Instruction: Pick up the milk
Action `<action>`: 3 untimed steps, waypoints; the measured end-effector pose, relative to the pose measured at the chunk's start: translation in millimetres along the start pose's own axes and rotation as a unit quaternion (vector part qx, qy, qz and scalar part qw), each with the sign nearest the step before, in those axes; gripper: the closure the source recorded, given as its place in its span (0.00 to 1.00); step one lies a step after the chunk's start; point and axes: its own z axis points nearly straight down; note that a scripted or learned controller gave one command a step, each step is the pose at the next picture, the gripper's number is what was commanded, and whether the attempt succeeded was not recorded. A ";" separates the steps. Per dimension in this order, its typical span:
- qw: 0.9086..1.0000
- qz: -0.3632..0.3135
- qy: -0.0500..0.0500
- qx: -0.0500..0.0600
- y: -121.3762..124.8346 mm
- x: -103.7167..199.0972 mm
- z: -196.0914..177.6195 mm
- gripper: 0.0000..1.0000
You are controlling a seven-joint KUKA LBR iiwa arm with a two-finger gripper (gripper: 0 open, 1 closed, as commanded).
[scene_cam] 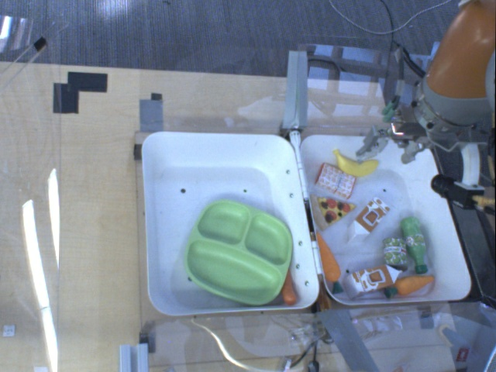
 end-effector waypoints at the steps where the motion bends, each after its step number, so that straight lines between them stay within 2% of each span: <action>1: 0.998 -0.064 0.000 0.000 -28.1 -17.4 108.8 0.00; 2: 0.984 -0.180 -0.001 -0.002 -36.6 -37.0 43.9 0.00; 3: 0.957 -0.289 -0.006 -0.012 -68.0 -57.5 138.9 0.00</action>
